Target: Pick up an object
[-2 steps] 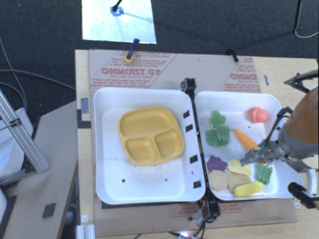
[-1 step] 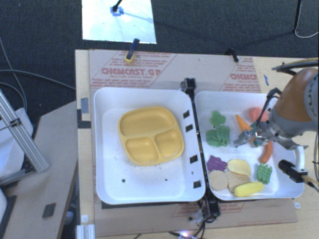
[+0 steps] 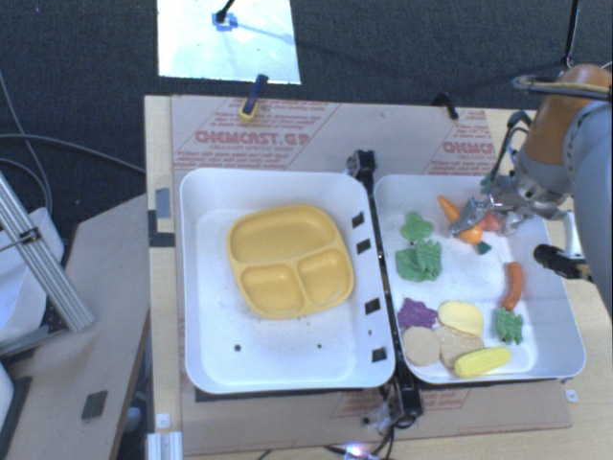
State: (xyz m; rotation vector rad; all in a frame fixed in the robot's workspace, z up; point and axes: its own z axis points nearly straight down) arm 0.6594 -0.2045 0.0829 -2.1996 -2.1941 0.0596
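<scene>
My gripper [image 3: 482, 216] hangs low over the far part of the right bin [image 3: 551, 305], at the end of the grey arm with the orange band [image 3: 565, 123]. It is right over small orange pieces: a carrot [image 3: 448, 206] pokes out to its left and an orange-red piece [image 3: 475, 234] lies just under it. I cannot make out whether anything is held. Other toy foods lie in the same bin: two green leafy pieces [image 3: 419, 260], a sausage [image 3: 513, 284], purple grapes [image 3: 416, 311], a yellow piece [image 3: 461, 315], a corn cob [image 3: 482, 360] and a small green piece [image 3: 509, 326].
The left bin [image 3: 206, 286] holds a yellow divided plate [image 3: 290, 259]. A black divider with clips [image 3: 375, 257] runs between the bins. A round beige biscuit [image 3: 420, 345] and a bread slice [image 3: 459, 343] lie at the right bin's near edge.
</scene>
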